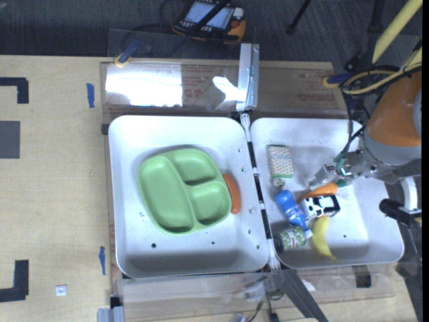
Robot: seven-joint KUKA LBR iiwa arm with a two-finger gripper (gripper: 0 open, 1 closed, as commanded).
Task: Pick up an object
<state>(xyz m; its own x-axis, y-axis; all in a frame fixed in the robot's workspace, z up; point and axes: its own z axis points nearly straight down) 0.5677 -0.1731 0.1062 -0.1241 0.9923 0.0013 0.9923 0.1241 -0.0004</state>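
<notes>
Your two-finger gripper (328, 174) hovered over the small orange carrot-shaped toy (322, 190) — open or clenched, I couldn't tell — and crowding neighbours risked a misgrasp.

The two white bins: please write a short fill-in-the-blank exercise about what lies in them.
1. The green divided plate lies in the ____ bin.
2. The banana lies in the ____ bin.
3. The blue bottle lies ____ the plate's bin.

Missing words: left; right; outside
</notes>
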